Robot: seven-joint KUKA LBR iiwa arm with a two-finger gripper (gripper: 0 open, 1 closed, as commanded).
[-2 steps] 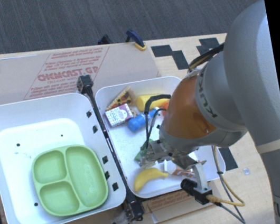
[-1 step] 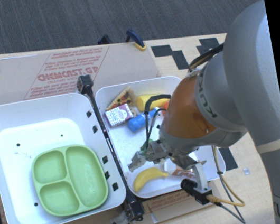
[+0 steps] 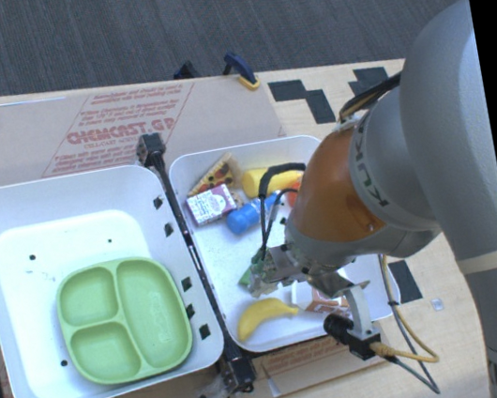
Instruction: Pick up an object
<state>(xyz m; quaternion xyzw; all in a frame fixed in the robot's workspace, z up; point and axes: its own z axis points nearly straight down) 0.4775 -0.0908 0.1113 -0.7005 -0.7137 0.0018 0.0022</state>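
Observation:
My gripper [image 3: 280, 278] is low inside the right bin [image 3: 207, 277], mostly hidden under the grey and orange wrist [image 3: 335, 202]. A yellow banana [image 3: 264, 315] lies just below it by the bin's front wall. A small green item [image 3: 253, 279] sits against the gripper's left edge; whether it is held is unclear. Further back lie a blue object [image 3: 242, 219], a purple and white box [image 3: 211, 206], a yellow object [image 3: 258, 180] and an orange wedge-shaped toy [image 3: 216, 172].
The left bin [image 3: 6, 226] holds a light green divided plate [image 3: 123, 319]. A black divider with clips [image 3: 180, 243] runs between the bins. Cardboard [image 3: 122, 130] covers the bench behind them. Cables [image 3: 403, 347] trail at the front right.

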